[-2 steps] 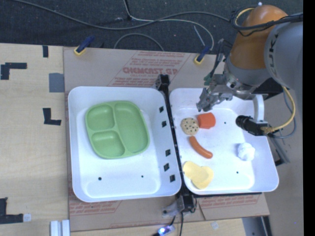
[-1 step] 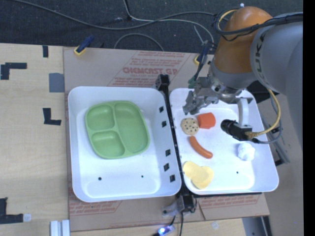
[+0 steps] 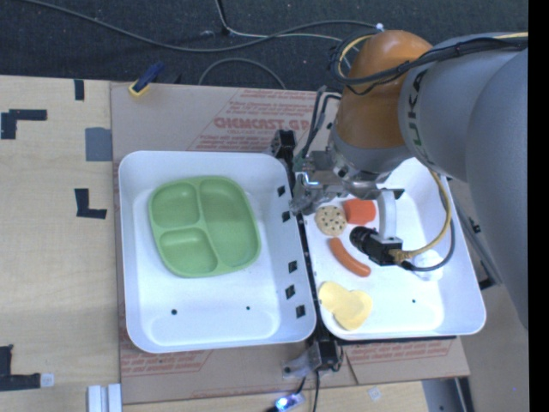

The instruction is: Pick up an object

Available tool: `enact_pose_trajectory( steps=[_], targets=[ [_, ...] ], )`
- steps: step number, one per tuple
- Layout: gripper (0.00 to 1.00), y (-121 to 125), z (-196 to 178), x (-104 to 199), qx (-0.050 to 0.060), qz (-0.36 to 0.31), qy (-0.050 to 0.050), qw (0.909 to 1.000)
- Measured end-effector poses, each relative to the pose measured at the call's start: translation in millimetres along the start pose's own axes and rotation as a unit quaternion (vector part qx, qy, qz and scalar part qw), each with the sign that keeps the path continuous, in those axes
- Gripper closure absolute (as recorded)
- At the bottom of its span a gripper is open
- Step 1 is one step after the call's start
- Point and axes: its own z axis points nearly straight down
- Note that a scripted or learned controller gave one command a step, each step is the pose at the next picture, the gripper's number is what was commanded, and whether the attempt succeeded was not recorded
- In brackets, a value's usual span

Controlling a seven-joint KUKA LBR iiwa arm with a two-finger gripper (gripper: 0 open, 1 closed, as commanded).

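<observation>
The arm (image 3: 446, 101) reaches in from 3 o'clock and hangs over the right bin (image 3: 455, 312). Its gripper (image 3: 330, 197) sits low near the bin's 10 o'clock corner, but whether it is open or holds anything cannot be told. A cookie (image 3: 330, 221) lies just beside it, at 6 o'clock from it. An orange block (image 3: 360, 210) is at the cookie's 3 o'clock. A sausage (image 3: 350, 257) lies mid-bin, with a yellow piece (image 3: 346, 305) at its 6 o'clock. The left bin (image 3: 146, 316) holds a green plate (image 3: 204, 226).
</observation>
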Motion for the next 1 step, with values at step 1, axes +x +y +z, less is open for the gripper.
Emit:
enact_pose_trajectory(
  steps=[1],
  targets=[
    [1.0, -20.2, -9.3, 52.6, -0.001, -0.001, 0.0, 1.0]
  ],
)
